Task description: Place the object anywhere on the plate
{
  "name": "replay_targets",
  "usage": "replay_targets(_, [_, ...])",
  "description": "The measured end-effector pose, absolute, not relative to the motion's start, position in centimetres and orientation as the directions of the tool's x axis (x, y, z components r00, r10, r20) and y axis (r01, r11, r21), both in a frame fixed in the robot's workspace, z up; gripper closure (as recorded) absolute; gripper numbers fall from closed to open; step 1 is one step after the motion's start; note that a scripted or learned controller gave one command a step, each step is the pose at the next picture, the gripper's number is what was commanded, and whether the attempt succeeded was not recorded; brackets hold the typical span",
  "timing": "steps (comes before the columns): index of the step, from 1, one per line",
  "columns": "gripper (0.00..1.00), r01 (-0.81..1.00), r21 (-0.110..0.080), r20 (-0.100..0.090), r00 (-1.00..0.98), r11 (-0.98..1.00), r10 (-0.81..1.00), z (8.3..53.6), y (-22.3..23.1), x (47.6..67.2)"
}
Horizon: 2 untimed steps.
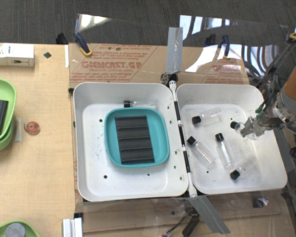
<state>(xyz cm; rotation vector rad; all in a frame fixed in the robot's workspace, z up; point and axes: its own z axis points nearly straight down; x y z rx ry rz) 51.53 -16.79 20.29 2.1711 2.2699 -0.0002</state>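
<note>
- The hand (250, 129) is at the right side of the right bin (266, 179), low over its floor; whether its fingers are spread or pressed together cannot be told, as the metal parts blur against the white.
- A black-capped clear vial (235, 126) lies just beside the hand, on its left.
- More clear vials lie apart on the same bin floor: one (206, 117) near the back, one (201, 149) toward the left wall, one (224, 149) in the middle, one (240, 170) near the front.
- The left bin (89, 177) holds a teal plate (159, 130) with a dark ribbed block (134, 139) on it.
- Another vial (138, 104) lies behind the plate, on the bin floor.
- Both bins sit on a pale wooden table (34, 181), with brown cardboard (113, 63) behind them.
- At the table's left edge is a green tray (5, 95), with a small round reddish piece (32, 128) near it.
- Beyond the table is dark grey carpet (138, 4).
</note>
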Motion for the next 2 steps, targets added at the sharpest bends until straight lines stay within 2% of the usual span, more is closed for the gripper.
replay_targets(1, [0.00,0.999,0.000,-0.001,-0.045,0.045,0.999,20.3,-16.8,51.5])
replay_targets(2, [0.00,0.999,-0.001,-0.002,0.037,-0.037,0.999,30.6,-19.7,49.6])
